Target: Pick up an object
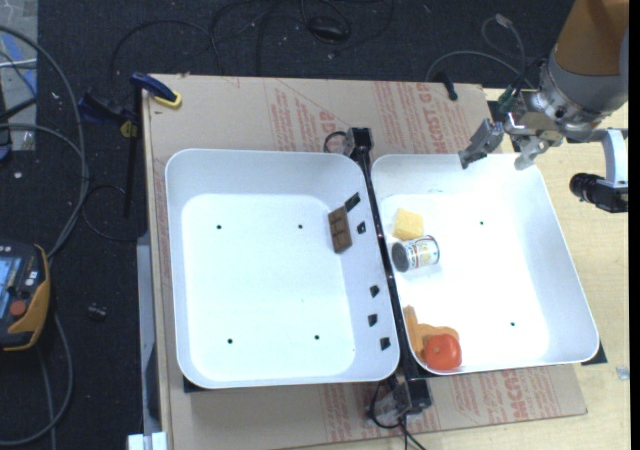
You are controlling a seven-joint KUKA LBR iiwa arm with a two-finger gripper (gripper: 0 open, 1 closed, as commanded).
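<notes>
Two spread fingers on the tool [497, 150] (nothing between); cardboard [300, 103] lettering unreadable.

floor: dark carpet [90, 18], loose cables [255, 8] | bench: cardboard sheet [300, 108] | left edge: orange-black device [22, 293]

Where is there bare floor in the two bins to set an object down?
Most of the left bin is bare; just a brown block lies near its right wall. The right bin is free right of the yellow piece, can and tomato, which crowd its left wall.
</notes>
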